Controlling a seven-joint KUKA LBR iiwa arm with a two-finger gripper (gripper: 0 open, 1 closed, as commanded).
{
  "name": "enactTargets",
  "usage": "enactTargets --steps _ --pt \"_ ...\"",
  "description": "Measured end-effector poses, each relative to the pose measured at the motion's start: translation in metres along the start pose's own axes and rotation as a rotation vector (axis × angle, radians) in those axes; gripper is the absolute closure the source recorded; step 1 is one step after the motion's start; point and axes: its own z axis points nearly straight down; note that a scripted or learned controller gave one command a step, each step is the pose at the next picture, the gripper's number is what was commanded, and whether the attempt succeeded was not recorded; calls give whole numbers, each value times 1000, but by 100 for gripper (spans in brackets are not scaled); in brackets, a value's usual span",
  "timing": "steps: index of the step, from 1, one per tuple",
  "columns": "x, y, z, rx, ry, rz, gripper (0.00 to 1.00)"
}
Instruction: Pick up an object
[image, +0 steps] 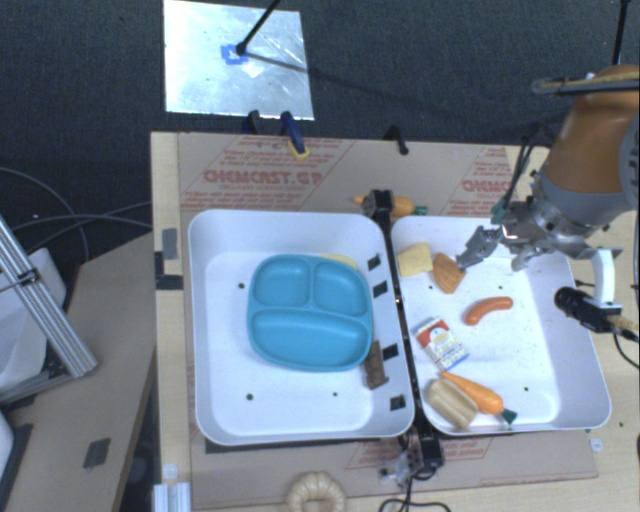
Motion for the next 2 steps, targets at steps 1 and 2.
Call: enactTargets --steps 1,2 --pt "0 2 -7 -12 -1 -2 0" --pt "3 12 51 -9 -1 -1 0"
